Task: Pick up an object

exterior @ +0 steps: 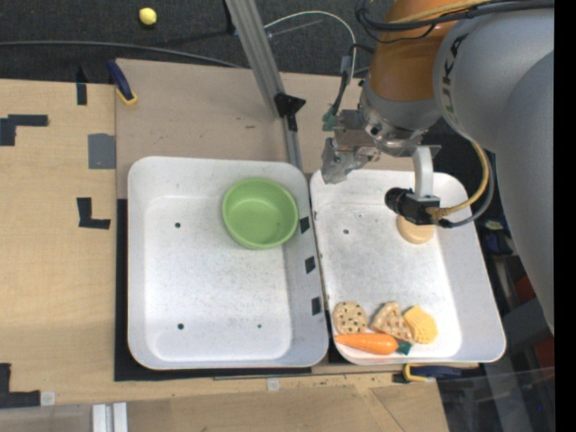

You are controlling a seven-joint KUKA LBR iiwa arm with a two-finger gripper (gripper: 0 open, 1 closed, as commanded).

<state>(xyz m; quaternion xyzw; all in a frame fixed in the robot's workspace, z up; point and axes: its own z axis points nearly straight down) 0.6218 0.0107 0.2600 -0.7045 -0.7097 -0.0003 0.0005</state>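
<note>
The arm reaches in from three o'clock, its gripper hanging over the right bin's far left corner; finger state cannot be determined. The green bowl sits in the left bin, at about eight o'clock from the gripper, apart from it.

The bench is of pale wood, with some black tape marks and a grey patch on its left part. A darker brown board lies on it, near the back. Behind the bench the floor is dark, like carpet, and a small yellow ball lies there. A grey metal pole stands at a slant from the back. A blue and yellow clamp sits at the board's corner. The light is even, with soft shadows.
</note>
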